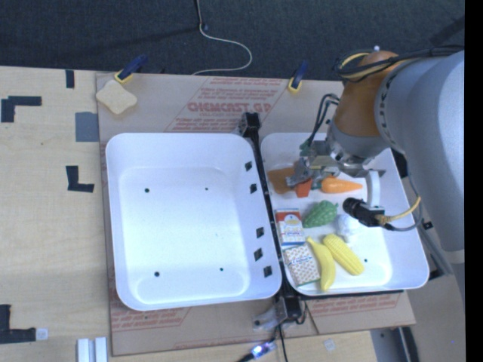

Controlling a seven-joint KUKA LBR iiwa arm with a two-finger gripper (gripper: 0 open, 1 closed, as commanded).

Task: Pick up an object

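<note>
The right bin [402,276] holds several toy foods: an orange carrot [343,185], a green leafy piece [320,213], a yellow corn cob [344,253], a banana [321,262], two small boxes [290,228] [300,265], a brown flat piece [278,178] and a small orange-red piece [303,190]. My gripper [305,173] is low in the back left part of this bin, right over the orange-red piece and beside the brown piece. The grey wrist covers what lies directly under it.
The left bin [113,151] stands beside the right one, with a black hinge strip [260,202] between them. A tan sponge [115,96] lies on the cardboard at the back left. Two blue-yellow clamps [130,68] [296,75] sit at the back edge.
</note>
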